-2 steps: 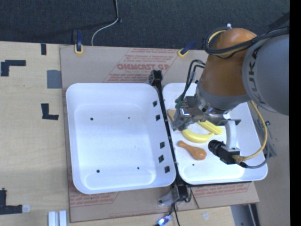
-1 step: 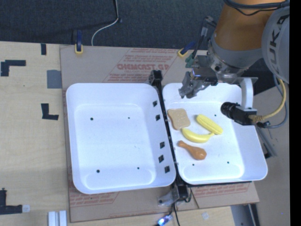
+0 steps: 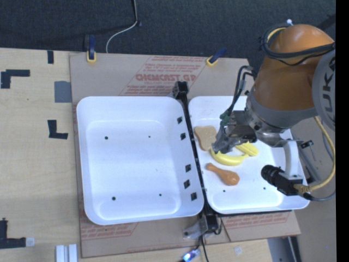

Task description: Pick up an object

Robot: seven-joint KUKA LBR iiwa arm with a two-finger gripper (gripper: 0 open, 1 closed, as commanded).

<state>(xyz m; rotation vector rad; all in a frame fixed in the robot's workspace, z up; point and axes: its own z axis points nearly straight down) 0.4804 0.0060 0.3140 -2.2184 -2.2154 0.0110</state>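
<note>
Across the middle of the frame sat two shallow white bins, the left bin and the right bin, resting on a sheet of brown cardboard over the wooden bench. At the right, the arm (grey, with its big orange band) reached down into the right bin. Its gripper hung low over a yellow banana near that bin's centre; whether the fingers were apart or together could not be told. Just left lay a tan slice of bread, and below, toward the frame's bottom, an orange-brown drumstick.
</note>
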